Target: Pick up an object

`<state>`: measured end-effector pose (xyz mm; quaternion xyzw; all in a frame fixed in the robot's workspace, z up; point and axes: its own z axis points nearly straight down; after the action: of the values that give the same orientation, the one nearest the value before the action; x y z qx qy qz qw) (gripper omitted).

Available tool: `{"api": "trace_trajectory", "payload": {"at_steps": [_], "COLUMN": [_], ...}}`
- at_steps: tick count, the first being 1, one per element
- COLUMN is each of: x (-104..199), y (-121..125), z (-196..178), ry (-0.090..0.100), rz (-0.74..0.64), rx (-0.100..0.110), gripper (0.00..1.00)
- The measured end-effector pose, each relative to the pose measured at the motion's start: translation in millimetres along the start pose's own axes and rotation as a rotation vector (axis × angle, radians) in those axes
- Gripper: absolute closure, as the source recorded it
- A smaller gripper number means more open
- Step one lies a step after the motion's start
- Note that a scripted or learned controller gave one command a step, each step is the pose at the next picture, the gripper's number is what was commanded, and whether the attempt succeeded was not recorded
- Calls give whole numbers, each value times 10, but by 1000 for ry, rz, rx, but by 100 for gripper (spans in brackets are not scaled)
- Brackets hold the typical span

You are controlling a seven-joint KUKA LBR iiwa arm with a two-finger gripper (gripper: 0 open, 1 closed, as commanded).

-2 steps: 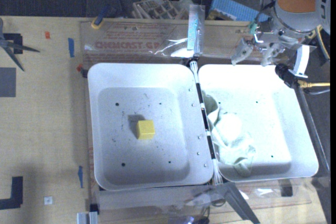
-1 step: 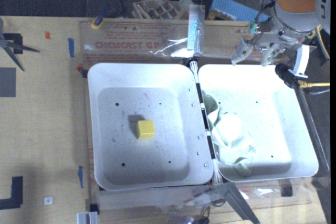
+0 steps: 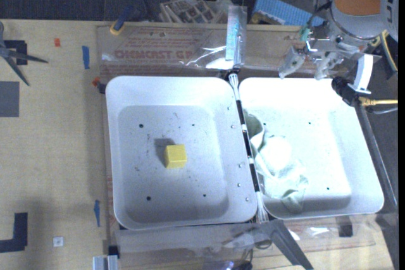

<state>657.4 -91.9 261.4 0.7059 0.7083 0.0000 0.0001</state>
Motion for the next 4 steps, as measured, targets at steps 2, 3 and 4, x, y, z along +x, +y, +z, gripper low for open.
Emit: {"api": "trace_trajectory", "payload": {"at_steps": [2,3,4], "x": [0,0,0], "y": [0,0,0], "z": [0,0,0], "ry": [0,0,0], "rz": [0,0,0], "rx": [0,0,0], "gripper": [0,0,0]}}
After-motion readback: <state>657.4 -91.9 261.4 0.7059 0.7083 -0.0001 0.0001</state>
